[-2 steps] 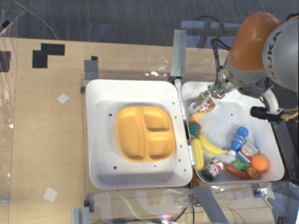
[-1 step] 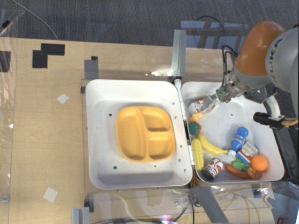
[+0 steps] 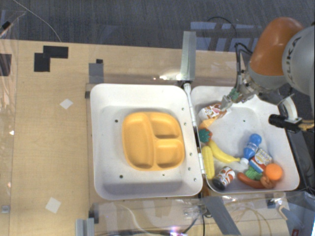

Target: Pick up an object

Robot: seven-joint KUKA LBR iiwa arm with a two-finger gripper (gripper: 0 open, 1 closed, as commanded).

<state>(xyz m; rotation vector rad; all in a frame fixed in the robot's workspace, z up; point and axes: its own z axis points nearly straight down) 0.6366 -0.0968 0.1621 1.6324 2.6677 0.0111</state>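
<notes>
My gripper (image 3: 232, 98) hangs over the far left part of the right bin (image 3: 290, 149), below the orange-banded wrist. Just beside its tip, to the lower left, a red and white packet (image 3: 212, 112) lies against the bin's left wall; I cannot tell whether the two touch. Further toys lie in the same bin: a yellow banana (image 3: 224, 155), a corn cob (image 3: 208, 162), a small can (image 3: 224, 177), a blue and white bottle (image 3: 251, 146), an orange ball (image 3: 273, 172) and a red pepper (image 3: 250, 181).
The left bin (image 3: 106, 146) holds a yellow divided plate (image 3: 152, 140). A metal divider (image 3: 194, 127) separates the two bins. The middle of the right bin floor shows bare white; most toys crowd its near edge and left wall.
</notes>
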